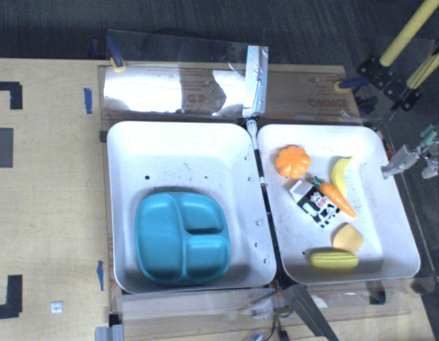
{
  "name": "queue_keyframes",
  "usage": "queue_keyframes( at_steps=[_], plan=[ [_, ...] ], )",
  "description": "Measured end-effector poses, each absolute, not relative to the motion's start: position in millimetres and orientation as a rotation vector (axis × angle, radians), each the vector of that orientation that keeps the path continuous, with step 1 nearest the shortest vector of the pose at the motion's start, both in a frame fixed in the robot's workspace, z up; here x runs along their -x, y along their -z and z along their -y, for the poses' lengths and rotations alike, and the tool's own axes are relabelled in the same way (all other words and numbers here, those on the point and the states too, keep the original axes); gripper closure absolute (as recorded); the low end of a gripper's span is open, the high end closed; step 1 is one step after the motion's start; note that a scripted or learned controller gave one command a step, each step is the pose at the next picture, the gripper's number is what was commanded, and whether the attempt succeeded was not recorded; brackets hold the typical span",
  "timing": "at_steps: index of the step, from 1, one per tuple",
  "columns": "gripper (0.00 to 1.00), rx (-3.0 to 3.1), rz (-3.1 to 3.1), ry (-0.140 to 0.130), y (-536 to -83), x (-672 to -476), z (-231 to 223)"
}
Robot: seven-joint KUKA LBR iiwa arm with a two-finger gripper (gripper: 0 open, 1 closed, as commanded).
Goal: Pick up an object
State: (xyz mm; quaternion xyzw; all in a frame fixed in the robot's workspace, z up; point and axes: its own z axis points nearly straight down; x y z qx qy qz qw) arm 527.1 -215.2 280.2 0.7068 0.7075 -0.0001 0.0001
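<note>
Presently:
- Gripper (408, 160) hovers at the right bin's (397, 251) far edge; finger state cannot be told.
- Pumpkin (293, 160), carrot (338, 196), banana (340, 172) and card (315, 202) lie clustered, unheld, awaiting picking.
- Left bin (127, 148) holds a blue tray (182, 236).

Desk (42, 212): pale wood-grain top with black angular markings at its left edge and small blue tape tabs (87, 100) near the bin area. Floor (205, 6) beyond the far edge is dark grey carpet; a clear plastic panel (180, 77) stands upright behind the left bin, throwing bright glare, with a brown board (305, 91) flat alongside it behind the right bin. Yellow poles (415, 24) with black clamps slant in at upper right; lighting even, overhead, soft shadows.
</note>
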Motion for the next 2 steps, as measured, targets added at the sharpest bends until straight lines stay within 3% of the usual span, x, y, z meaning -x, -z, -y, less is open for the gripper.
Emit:
queue_keyframes(
  at_steps=[1,2],
  plan=[
    [0.00,-2.583,-1.783,-0.001,-353,-533.3,223],
    [0.00,-2.593,-1.784,0.008,-238,-478.1,213]
  ],
)
